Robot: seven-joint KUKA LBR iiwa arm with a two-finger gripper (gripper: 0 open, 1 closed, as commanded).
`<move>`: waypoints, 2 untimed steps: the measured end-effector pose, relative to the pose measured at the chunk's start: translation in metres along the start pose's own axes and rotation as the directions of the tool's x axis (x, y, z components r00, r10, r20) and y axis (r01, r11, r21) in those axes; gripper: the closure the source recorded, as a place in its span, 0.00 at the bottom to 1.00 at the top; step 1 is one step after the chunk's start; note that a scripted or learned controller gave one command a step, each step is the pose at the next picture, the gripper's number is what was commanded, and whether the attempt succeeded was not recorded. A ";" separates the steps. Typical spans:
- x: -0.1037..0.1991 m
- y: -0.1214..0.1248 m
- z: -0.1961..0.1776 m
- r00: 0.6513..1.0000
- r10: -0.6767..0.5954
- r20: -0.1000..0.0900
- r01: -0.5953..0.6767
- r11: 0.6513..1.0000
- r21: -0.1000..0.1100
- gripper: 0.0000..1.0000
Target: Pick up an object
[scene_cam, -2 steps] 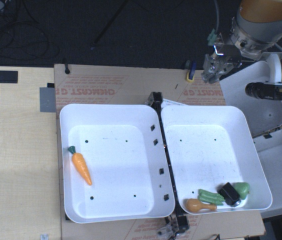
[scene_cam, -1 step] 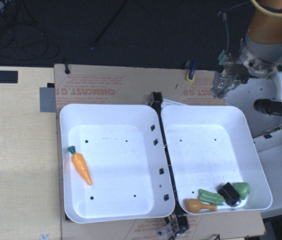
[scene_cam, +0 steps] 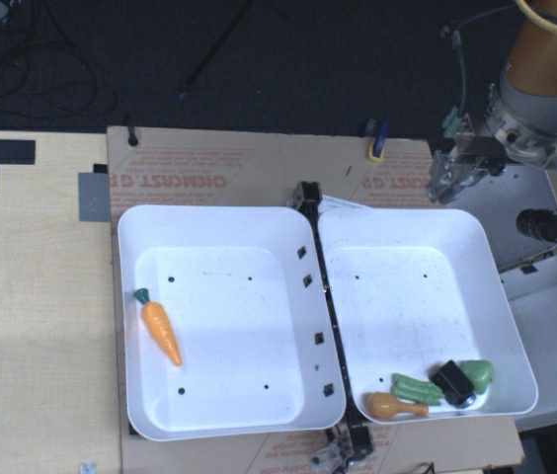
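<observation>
Evenly and brightly lit over both white bins (scene_cam: 407, 235) — no harsh glare, only soft grey shading along the inner walls. Short, faint shadow beside the carrot (scene_cam: 161, 330). Dark and underexposed across the top background; slightly soft, grainy focus throughout.

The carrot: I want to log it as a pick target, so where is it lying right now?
In the camera view the carrot lies alone in the left bin, close to its left wall, leafy end pointing up-left, far from the gripper.
</observation>
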State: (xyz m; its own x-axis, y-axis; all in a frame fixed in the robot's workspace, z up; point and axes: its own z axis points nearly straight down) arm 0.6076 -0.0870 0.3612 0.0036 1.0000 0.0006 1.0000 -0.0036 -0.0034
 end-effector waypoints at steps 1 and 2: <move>-0.026 0.023 0.072 1.000 -0.002 0.001 0.002 1.000 0.005 1.00; -0.003 0.028 0.069 1.000 -0.004 0.001 0.004 1.000 -0.002 1.00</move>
